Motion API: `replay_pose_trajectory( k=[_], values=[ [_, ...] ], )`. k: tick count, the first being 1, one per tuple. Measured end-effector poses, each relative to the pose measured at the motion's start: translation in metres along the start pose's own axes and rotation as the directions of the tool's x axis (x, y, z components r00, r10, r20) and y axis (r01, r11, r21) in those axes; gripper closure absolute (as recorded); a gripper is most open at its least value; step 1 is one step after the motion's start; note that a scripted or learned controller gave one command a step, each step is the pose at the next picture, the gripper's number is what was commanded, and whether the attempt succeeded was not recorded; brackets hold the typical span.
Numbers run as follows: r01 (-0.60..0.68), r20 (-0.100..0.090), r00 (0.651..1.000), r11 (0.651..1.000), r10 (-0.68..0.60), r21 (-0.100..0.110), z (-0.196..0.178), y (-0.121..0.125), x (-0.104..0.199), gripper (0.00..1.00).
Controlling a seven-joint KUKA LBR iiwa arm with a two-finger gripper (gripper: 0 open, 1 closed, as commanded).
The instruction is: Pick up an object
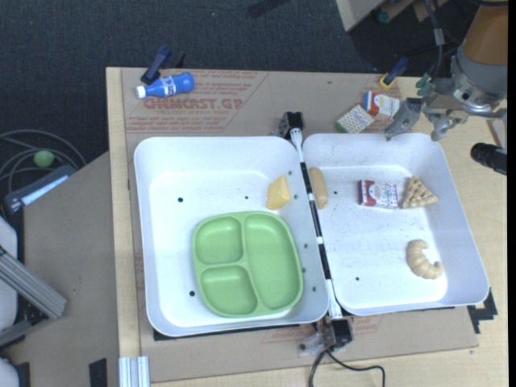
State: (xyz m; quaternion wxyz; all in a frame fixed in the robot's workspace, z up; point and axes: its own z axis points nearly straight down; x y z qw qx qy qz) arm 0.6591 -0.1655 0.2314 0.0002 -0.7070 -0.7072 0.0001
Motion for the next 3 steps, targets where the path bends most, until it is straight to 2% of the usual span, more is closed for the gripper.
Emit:
replay_pose_trajectory(
  k=[1, 2, 3],
  values=[
    [0.0, 0.0, 1.0, 1.0, 0.0, 0.002, 0.116, -0.052, 0.026, 0.0],
    [-0.001, 0.001, 1.0, 1.0, 0.001, -0.002, 0.105, -0.051, 0.026, 1.0],
    [-0.001, 0.001, 1.0, 1.0, 0.001, -0.002, 0.105, -0.051, 0.026, 0.0]
  ],
)
